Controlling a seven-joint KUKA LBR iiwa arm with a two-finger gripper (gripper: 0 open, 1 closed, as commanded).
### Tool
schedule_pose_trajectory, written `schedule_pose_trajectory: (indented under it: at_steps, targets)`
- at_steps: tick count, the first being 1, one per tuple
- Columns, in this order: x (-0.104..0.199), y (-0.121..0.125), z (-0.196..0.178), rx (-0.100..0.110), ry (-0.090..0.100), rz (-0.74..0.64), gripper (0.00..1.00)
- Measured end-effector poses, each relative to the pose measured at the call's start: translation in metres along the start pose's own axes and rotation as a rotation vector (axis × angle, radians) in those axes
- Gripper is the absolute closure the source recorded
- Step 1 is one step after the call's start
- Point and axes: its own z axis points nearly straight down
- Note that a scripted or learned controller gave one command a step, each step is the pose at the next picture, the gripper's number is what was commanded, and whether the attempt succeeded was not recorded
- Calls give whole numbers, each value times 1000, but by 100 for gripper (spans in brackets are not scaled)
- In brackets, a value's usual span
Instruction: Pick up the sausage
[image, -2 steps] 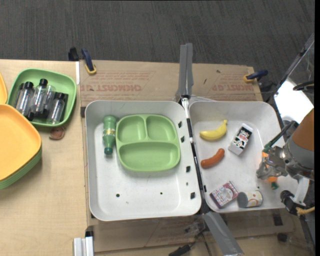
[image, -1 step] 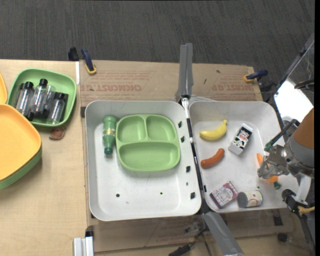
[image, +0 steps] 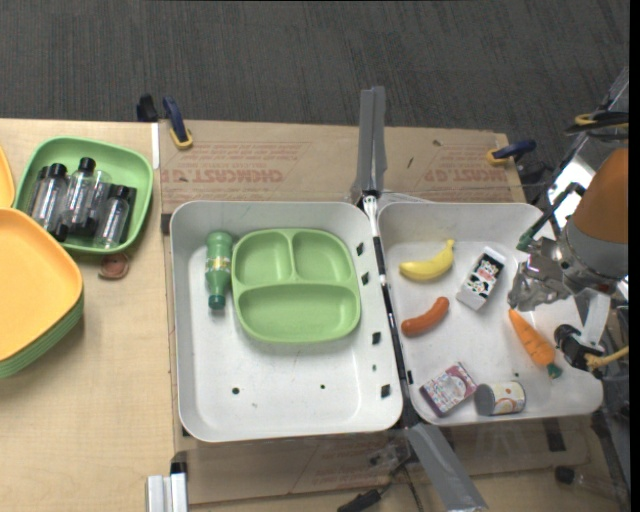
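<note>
The sausage (image: 425, 316) is orange-red and slightly curved. It lies on the floor of the right bin (image: 470, 345), near the bin's left wall, just below a yellow banana (image: 428, 262). My gripper (image: 533, 288) hangs low over the right side of the same bin, about a hand's width to the right of the sausage. It is just above the top end of an orange carrot (image: 532, 340). Nothing shows in its grasp.
A white printed carton (image: 481, 279) lies between the sausage and the gripper. A pink packet (image: 449, 388) and a small can (image: 500, 398) sit at the right bin's front. The left bin (image: 290, 385) holds a green divided plate (image: 295, 285) and a green bottle (image: 218, 268).
</note>
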Motion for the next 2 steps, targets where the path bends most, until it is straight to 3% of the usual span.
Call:
schedule_pose_trajectory:
  at_steps: [1,2]
  targets:
    - [-25,-19,44,1,1,-139,100]
    - [-50,-52,43,0,8,-162,100]
